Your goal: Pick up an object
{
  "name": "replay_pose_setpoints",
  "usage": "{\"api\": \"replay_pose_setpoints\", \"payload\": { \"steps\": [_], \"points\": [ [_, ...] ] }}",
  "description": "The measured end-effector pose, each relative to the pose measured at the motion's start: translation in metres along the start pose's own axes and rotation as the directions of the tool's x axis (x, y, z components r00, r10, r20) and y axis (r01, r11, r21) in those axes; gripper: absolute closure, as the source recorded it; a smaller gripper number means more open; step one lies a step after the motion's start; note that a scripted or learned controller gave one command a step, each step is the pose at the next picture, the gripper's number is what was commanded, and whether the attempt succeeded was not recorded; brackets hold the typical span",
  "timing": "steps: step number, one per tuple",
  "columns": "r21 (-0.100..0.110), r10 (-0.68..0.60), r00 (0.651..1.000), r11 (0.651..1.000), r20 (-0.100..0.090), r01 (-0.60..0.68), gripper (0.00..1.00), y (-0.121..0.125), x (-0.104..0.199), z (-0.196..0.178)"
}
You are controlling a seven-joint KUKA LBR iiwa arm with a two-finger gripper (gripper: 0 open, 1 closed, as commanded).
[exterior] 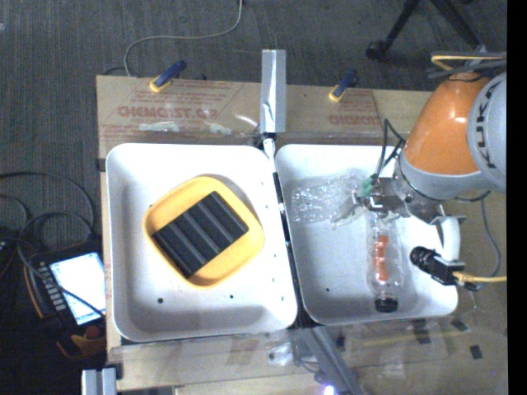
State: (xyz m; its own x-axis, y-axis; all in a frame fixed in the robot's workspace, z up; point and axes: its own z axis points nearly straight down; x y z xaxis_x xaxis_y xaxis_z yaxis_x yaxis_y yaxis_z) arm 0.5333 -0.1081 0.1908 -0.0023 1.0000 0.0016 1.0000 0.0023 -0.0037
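I take the clear plastic bottle (384, 262) as my target. It lies on its side in the right bin (325, 299), running from near the arm's wrist toward the bin's near wall, with its dark cap (385, 304) at the near end and something orange showing through its middle. The gripper (375, 197) sits just at the bottle's far end, under the orange band of the arm (449, 138); whether its fingers are apart or together I cannot tell, and I see nothing held between them.

Just left of the bottle's far end lies a crumpled clear wrapper (317, 200). Across the divider from the bottle, the left bin (132, 303) holds a yellow tray with a black ribbed insert (204, 230).

My worry: the bottle is round and slick, so a pinch near its end could squirt it aside or let it roll against the bin wall. The wrapper is near enough to get snagged instead.
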Motion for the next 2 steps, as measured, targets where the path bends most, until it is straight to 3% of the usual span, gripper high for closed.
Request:
{"api": "replay_pose_setpoints", "payload": {
  "steps": [1, 2],
  "points": [
    [-0.005, -0.048, 0.999, 0.999, -0.012, 0.048, 0.00, 0.010, -0.051, 0.086],
    [-0.006, -0.100, 0.995, 0.995, 0.003, 0.100, 0.00, 0.079, -0.081, 0.098]
  ]
}}
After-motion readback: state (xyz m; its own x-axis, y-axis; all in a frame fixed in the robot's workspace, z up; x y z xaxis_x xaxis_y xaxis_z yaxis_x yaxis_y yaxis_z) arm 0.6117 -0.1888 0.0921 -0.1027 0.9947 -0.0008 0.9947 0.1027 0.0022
